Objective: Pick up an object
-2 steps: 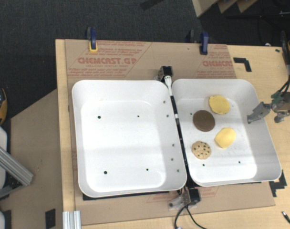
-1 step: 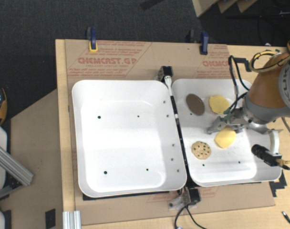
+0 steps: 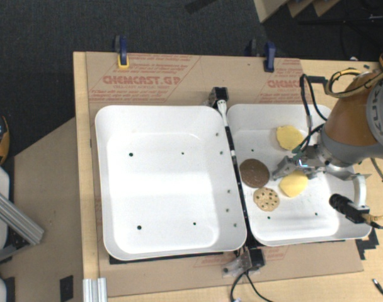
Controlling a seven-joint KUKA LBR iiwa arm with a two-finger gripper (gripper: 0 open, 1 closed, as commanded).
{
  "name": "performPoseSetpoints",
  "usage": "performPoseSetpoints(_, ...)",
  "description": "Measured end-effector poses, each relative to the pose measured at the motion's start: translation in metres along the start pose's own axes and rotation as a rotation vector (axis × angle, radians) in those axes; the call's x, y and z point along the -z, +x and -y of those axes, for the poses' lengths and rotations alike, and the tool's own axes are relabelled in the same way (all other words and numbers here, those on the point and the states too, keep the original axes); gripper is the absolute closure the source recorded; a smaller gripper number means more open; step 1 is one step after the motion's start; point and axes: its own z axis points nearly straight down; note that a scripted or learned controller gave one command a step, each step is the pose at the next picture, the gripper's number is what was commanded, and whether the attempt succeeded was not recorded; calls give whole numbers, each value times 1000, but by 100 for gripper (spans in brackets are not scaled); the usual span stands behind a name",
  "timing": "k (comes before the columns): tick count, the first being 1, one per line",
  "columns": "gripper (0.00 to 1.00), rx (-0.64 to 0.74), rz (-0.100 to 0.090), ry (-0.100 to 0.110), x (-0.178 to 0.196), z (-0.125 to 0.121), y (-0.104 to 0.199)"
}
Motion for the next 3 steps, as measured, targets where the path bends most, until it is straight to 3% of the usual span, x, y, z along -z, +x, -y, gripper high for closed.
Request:
performPoseSetpoints(1,100,-1,5,-12,14,-3,-2)
performPoseSetpoints(2,100,-6,-1,5,5,67,-9)
performPoseSetpoints(3,100,1,3,-7,46,69,11)
